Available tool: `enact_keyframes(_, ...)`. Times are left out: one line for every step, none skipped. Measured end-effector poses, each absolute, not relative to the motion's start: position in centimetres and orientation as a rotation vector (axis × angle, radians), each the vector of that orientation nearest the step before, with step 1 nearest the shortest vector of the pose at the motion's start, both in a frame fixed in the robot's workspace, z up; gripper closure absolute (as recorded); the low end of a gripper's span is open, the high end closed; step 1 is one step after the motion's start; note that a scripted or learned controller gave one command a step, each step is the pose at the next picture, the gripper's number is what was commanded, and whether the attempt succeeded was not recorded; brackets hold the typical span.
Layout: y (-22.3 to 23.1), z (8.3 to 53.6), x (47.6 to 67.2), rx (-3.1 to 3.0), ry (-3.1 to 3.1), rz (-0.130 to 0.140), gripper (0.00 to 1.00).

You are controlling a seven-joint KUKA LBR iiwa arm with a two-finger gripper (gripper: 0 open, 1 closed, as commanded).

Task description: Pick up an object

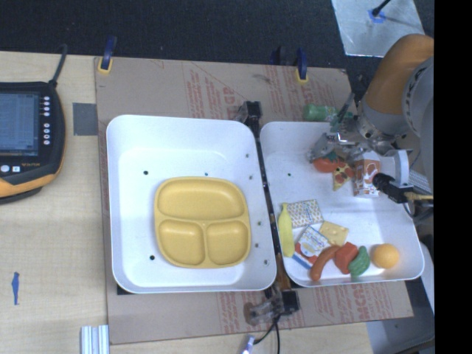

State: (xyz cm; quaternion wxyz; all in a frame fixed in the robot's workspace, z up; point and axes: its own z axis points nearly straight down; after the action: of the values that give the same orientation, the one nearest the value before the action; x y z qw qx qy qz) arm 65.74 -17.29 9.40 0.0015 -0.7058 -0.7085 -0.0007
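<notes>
My gripper (330, 150) is low over the far part of the right bin (289, 150), reaching in from the right. Right under it lies a red toy food piece (324, 165), with a pizza slice (341, 176) and a small red-and-white carton (365, 179) beside it. Whether the gripper touches the red piece I cannot tell. At the near end of this bin sit a yellow banana (285, 229), a cracker pack (304, 213), a cheese wedge (333, 232), a sausage (323, 262), a red pepper (344, 257), a green piece (360, 262) and an orange (384, 256).
The left bin (133, 161) holds a yellow divided plate (201, 221). A green object (318, 112) lies on the cardboard just beyond the right bin. A teach pendant (26, 139) rests at the far left of the bench.
</notes>
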Motion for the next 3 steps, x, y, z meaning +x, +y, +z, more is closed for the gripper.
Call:
enact_keyframes(-18.0,9.5,65.9,-2.199,-2.219,-0.014,0.0)
enact_keyframes(-15.3,9.4,65.7,-2.217,-2.227,0.0,0.0)
enact_keyframes(-17.5,9.4,65.8,-2.21,-2.223,-0.007,0.0)
